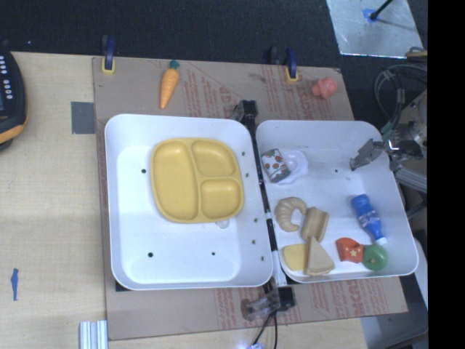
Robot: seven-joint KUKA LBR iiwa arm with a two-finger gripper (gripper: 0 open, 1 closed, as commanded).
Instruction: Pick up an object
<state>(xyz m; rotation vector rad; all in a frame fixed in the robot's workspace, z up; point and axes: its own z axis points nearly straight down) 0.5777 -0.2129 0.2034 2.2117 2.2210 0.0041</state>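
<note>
We see a black-and-orange handheld device (10, 93) at the far left edge of the bench, and a toy carrot (168, 84) lying on the brown board above the left bin (131, 267). That bin holds a yellow divided plate (196, 179), sitting in its upper middle with three compartments, nothing in them. Moving right, the right bin (320, 133) carries all the pickable stuff: a small red-and-white patterned cup (275, 165) near its upper left corner, a croissant (289, 212) below that, a bread slice (314, 224) just beside the croissant, and cheese wedges (309, 257) touching the bin's lower left wall. Further right we have a blue bottle (366, 217) lying tilted, a red piece with a star (349, 251) and a green ball (375, 257) side by side in the lower right corner. A pink object (325, 87) sits outside on the board, above the right bin. The gripper (365, 154) sits at the right bin's upper right edge, above the bottle and apart from it; nothing between its fingers, and we cannot tell how they are set.
</note>
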